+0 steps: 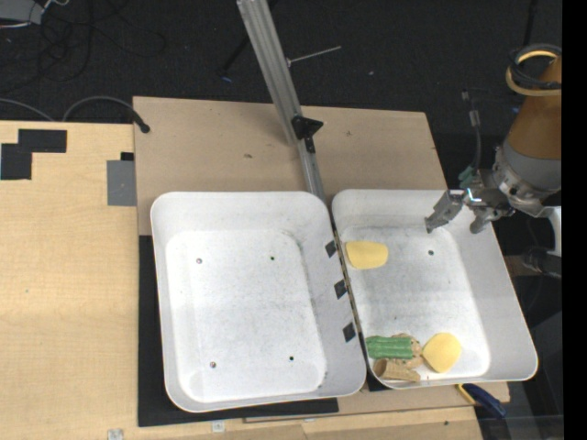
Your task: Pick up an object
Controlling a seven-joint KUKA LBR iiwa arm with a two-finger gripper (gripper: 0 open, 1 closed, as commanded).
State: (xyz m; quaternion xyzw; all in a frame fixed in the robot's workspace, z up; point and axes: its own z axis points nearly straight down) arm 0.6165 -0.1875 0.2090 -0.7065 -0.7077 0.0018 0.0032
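Step in hand: approach, no grasp made yet. The gripper (456, 211) hangs over the upper right part of the right bin (477, 278), near its far rim, with the grey arm (532, 145) coming in from the right. The fingers (440, 214) stand spread apart and nothing sits between them. Candidate objects all lie in the right bin. Nearest is a pale yellow lump (366, 254), soft-edged and rounded, lying flat against the left wall of that bin, well apart from the gripper. At the near edge of the bin sits a cluster: a green ridged piece (390, 346) lying on its side, a tan piece (399, 368) just below and touching it, and a second yellow rounded piece (442, 351) just beside them on the right. The left bin (238, 301) holds nothing to pick. Judgement: the lone yellow lump is the easier target, as it has free space on three sides; the cluster is crowded and the fingers could catch two pieces at once. Next move calls for travel left across the bin to centre over the lump, then a descent with the fingers kept wide, minding the bin wall beside it
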